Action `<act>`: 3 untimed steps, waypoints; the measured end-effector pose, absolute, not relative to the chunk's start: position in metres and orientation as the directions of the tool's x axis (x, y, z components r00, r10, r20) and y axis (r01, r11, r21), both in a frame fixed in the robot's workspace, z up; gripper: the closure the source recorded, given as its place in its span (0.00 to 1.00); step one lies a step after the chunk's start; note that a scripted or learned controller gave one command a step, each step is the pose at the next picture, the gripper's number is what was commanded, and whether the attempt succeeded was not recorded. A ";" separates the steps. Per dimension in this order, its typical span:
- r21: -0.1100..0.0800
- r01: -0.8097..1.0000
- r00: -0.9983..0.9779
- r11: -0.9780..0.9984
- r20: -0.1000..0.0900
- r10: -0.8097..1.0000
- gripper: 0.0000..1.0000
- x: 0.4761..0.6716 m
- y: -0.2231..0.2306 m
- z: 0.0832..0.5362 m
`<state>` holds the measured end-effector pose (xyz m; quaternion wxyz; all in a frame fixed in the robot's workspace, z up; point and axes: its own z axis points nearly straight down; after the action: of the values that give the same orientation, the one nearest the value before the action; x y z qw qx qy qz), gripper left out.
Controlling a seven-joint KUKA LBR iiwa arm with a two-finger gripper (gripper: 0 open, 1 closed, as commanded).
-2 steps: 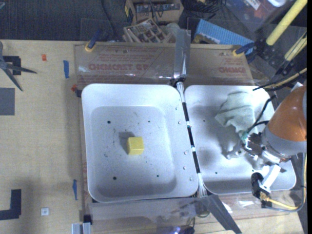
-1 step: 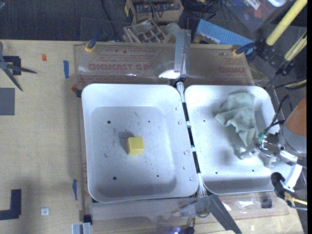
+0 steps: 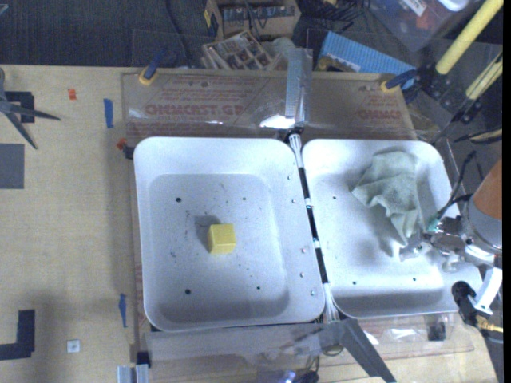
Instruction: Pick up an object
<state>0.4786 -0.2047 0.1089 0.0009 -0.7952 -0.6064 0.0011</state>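
Observation:
A small yellow block (image 3: 222, 238) lies near the middle of the left bin (image 3: 160, 166). A crumpled pale grey-green cloth (image 3: 391, 188) lies in the upper right part of the right bin (image 3: 351, 282). My gripper (image 3: 423, 244) reaches in from the right edge, low over the right bin's right side. It sits against the lower right end of the cloth, where a fold of the cloth runs down to it. The view does not show whether the cloth is held.
A metal divider (image 3: 307, 214) runs between the two bins. A clear plastic sheet with red lettering (image 3: 207, 108) lies behind them. Black cables and a connector (image 3: 467, 298) hang by the right bin's lower right corner. Clutter stands beyond the bench's far edge.

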 end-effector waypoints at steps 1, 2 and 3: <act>-0.001 0.994 0.107 -0.107 -0.001 0.994 0.00 0.480 -0.212 0.129; -0.001 0.994 0.108 -0.108 -0.001 0.994 0.00 0.480 -0.213 0.129; -0.001 0.994 0.108 -0.108 -0.001 0.994 0.00 0.480 -0.213 0.129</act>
<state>0.4797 -0.2128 0.1290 -0.0001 -0.7442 -0.6679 0.0009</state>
